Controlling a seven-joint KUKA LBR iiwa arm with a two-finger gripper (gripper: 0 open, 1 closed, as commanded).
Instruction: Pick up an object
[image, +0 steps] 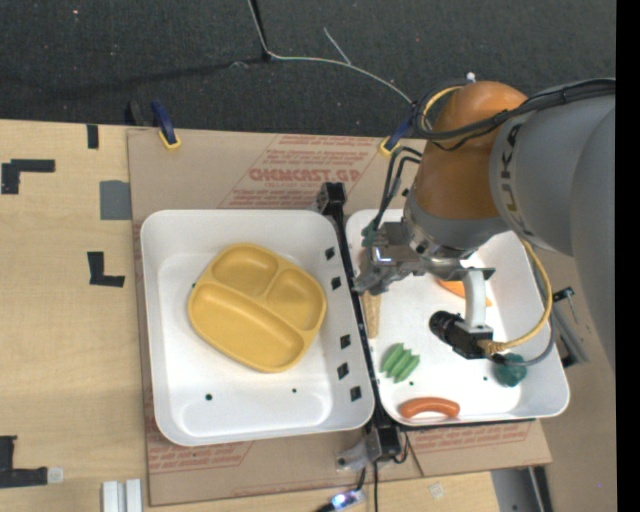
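With the pincer (372, 285) low at the right bin's (535, 405) inner wall, its opening too hidden to tell, the nearest pick looks to be the tan cone (371, 315) just below it, so descend squarely, clear of the wall.

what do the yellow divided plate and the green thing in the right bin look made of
The yellow divided plate looks like molded plastic with a matte finish: uniform color, soft rounded compartment ridges, no glare. The green thing seems to be plastic or rubber toy food, ribbed and evenly colored; it is too small to be sure.
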